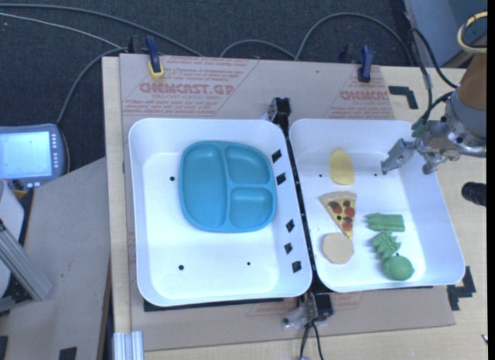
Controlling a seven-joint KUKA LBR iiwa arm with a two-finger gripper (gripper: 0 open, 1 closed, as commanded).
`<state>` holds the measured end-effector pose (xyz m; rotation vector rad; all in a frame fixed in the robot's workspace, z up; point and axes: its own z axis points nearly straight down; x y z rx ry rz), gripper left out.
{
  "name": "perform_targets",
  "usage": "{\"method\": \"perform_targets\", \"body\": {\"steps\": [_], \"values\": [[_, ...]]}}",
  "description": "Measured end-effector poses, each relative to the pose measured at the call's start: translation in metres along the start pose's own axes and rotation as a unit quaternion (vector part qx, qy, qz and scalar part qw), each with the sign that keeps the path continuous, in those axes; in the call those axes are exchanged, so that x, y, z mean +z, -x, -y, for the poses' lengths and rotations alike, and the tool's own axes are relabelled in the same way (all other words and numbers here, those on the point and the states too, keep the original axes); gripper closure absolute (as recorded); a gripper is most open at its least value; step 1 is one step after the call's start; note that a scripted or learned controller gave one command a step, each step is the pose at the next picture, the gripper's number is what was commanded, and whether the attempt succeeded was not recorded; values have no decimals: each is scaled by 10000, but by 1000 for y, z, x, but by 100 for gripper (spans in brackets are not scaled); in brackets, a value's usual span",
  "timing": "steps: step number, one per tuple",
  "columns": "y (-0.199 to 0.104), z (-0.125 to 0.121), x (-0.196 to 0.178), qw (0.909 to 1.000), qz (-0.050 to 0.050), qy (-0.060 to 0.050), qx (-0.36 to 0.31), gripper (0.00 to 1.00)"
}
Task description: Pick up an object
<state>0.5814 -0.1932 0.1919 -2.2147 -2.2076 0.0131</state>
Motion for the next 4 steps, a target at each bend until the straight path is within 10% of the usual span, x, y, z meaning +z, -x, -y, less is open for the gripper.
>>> {"method": "perform_targets", "body": {"steps": [4], "values": [[6, -6, 106, 10000, 12, 64, -17, 0]]}}
